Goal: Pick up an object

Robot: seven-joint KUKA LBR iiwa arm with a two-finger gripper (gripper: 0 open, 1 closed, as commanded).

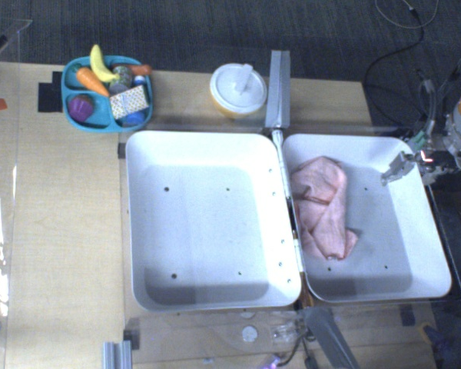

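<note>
Two shallow white plastic bins lie side by side on the pale wooden bench (54,229), the left bin (207,221) bare-floored apart from small dark holes, the right bin (384,275) holding a crumpled pink cloth (323,206). That cloth sits in the right bin's left half, close against the divider between the bins, bunched into soft folds with a darker crease across its upper part and a lobe spreading at its lower end. Open white floor lies to its right and below it. At the right bin's upper right rim the two-finger gripper (403,164) reaches in, well apart from the cloth; most of the grey arm (453,141) is cut off by the edge, and whether the fingers are apart or together I cannot tell. Behind the bins stand a blue divided tray of toy food (104,91) and a white lidded yellow cup (238,89)
</note>
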